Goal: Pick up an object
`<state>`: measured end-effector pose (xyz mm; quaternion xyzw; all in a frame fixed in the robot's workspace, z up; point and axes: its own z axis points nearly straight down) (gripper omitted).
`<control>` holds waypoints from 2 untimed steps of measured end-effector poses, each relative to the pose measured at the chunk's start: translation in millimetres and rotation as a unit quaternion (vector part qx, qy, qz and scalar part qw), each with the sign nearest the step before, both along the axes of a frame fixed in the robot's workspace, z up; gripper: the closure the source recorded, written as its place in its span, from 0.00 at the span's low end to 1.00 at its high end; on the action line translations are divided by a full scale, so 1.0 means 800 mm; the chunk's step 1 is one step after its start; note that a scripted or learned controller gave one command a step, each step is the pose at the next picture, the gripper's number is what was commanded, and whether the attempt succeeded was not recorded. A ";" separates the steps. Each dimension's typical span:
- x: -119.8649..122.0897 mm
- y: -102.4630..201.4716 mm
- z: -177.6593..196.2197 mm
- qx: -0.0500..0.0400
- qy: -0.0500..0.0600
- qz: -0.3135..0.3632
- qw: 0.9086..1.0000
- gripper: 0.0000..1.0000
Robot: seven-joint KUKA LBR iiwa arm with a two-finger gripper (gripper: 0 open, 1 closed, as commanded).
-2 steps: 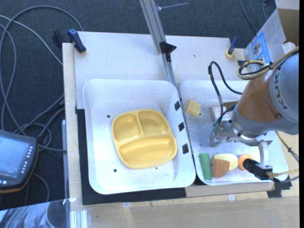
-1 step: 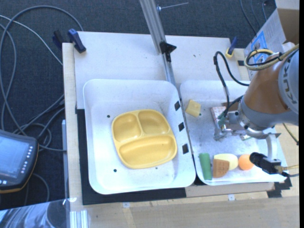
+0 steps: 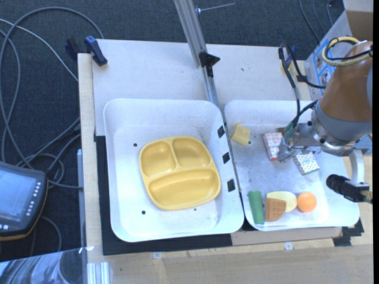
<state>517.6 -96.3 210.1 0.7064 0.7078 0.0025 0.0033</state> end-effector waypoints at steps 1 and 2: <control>0.001 0.000 0.020 0.000 0.002 0.000 1.000 1.00; 0.049 0.063 0.029 0.001 0.002 0.003 1.000 1.00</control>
